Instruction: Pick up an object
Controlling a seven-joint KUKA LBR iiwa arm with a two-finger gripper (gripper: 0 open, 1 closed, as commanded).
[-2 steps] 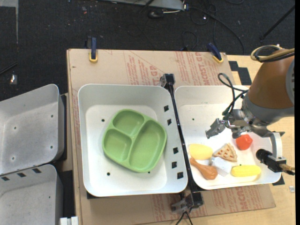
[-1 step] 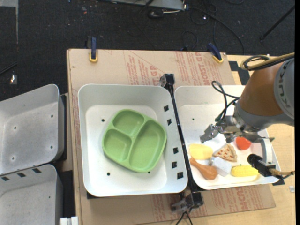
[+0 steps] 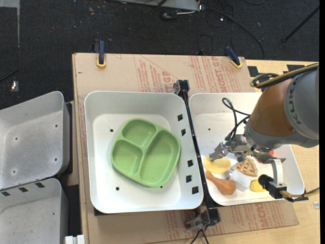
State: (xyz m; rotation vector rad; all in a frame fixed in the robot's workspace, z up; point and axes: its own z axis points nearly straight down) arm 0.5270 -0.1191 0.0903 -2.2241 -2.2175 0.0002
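Several toy foods lie in the front half of the right bin (image 3: 213, 105). Among them are a pale yellow piece (image 3: 219, 164), an orange-brown drumstick (image 3: 222, 183), a pizza slice (image 3: 248, 167) and a small yellow piece (image 3: 256, 187). My gripper (image 3: 227, 149) hangs low over this pile, just above the pale yellow piece and left of the pizza slice. The grey arm with its orange band (image 3: 277, 108) covers the bin's right side and hides what lies beneath it. I see nothing clearly held.
The left bin (image 3: 96, 111) holds a green divided plate (image 3: 146, 151). A black divider (image 3: 190, 141) runs between the bins. Cables (image 3: 233, 118) trail from the wrist over the right bin. Grey trays (image 3: 30, 136) sit off the bench to the left.
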